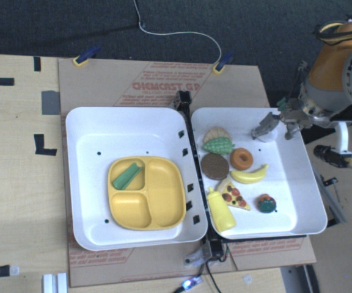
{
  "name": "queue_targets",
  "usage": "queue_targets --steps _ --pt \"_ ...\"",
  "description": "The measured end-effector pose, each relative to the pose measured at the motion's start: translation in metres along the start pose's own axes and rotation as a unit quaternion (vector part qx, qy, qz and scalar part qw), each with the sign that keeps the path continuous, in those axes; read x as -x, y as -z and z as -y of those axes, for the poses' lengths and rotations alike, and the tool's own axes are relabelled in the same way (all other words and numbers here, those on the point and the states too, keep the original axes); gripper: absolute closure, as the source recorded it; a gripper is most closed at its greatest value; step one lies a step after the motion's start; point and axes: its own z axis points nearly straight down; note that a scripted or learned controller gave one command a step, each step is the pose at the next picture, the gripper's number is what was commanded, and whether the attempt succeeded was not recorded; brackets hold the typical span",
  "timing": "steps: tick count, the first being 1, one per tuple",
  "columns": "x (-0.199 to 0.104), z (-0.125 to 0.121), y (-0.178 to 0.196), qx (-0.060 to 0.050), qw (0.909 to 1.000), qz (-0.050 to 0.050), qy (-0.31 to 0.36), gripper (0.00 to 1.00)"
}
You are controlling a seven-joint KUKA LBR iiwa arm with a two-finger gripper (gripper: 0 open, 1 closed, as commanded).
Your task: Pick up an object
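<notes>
A: Where does the claw (278, 129) stand in my view?

B: At the upper right of the frame, over the upper right corner of the right bin (298, 182). Its two fingers (264, 129) are spread apart, with nothing between them. The grey arm with its orange band (333, 63) enters from the right edge.

A: And the things I could pick?

B: They lie in the left half of the right bin, below and left of the claw. From the top: a beige cookie (215, 133), a green leafy piece (218, 144), a brown disc (214, 165), a doughnut (242, 159), a banana (250, 174), a pizza slice (234, 196), a yellow bottle (220, 210) and a small red and green fruit (266, 203).

A: The left bin (87, 133)?

B: It holds a yellow divided plate (154, 197) with a green piece (126, 176) in its upper left compartment. Both bins sit on cardboard (157, 84) on the table (11, 163).
</notes>
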Motion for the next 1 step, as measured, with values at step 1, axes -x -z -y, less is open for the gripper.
queue_targets --steps 1 --pt "-0.0081 -0.0069 -0.0544 0.0 1.0 0.0 0.0 0.0"
